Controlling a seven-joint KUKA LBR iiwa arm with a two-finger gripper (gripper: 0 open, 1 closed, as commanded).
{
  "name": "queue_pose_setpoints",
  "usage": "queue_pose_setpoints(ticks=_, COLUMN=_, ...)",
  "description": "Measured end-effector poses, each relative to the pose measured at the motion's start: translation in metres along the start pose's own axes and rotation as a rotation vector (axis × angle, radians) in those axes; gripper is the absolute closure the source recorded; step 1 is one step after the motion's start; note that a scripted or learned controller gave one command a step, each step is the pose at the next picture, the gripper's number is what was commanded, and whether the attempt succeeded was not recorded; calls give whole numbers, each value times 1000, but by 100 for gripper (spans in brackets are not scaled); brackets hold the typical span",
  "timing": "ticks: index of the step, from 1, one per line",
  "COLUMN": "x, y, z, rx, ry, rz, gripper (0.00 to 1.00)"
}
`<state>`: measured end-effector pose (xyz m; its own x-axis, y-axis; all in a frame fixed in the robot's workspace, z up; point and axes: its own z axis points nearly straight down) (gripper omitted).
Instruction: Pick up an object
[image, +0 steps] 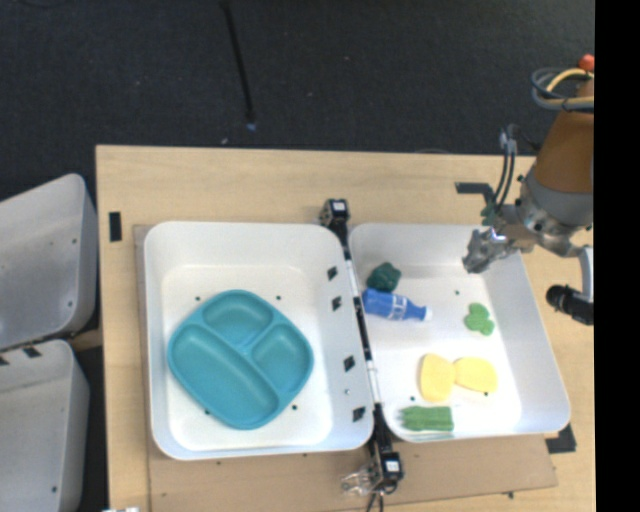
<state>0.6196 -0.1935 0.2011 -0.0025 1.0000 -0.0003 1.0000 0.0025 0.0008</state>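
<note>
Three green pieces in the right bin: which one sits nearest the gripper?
The small light green piece by the right wall, just below the gripper. The dark green one is near the divider; the flat one lies at the front edge.

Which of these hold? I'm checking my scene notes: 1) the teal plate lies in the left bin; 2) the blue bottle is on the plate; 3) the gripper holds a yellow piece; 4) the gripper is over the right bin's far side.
1) True: the teal plate lies in the left bin.
2) False: the blue bottle lies in the right bin.
3) False: both yellow pieces lie on the bin floor.
4) True: the gripper is there.
</note>
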Motion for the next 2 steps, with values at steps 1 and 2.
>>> queue_pose_setpoints(ticks=1, x=51, y=-7, z=-15, rx=1, ry=0, rz=0, gripper=100)
queue_pose_setpoints(ticks=2, x=110, y=-17, z=-23, rx=2, ry=1, rz=-3, gripper=100)
